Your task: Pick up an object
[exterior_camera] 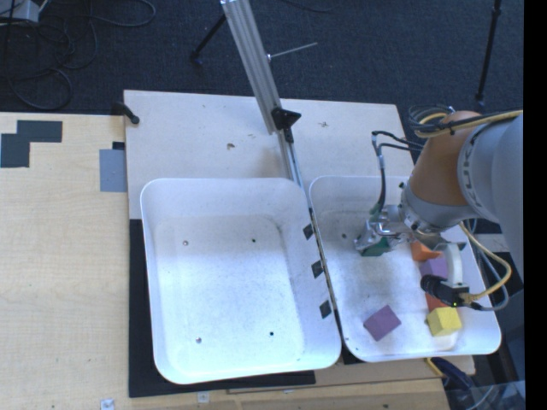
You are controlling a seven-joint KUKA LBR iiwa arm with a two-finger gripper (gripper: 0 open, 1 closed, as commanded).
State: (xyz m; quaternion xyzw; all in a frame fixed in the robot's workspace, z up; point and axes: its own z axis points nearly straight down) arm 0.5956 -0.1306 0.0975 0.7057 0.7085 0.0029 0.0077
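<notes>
Gripper down in right bin, clamped on a green object; purple block at its 6 o'clock.

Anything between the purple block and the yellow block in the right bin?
Nothing: the camera view shows bare white bin floor between the purple block and the yellow block.

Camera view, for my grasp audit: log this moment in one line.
gripper: low in right white bin | at small green object, grasp unclear | purple block, yellow block loose

right bin: gripper far end | two blocks near end | left bin beside
</notes>
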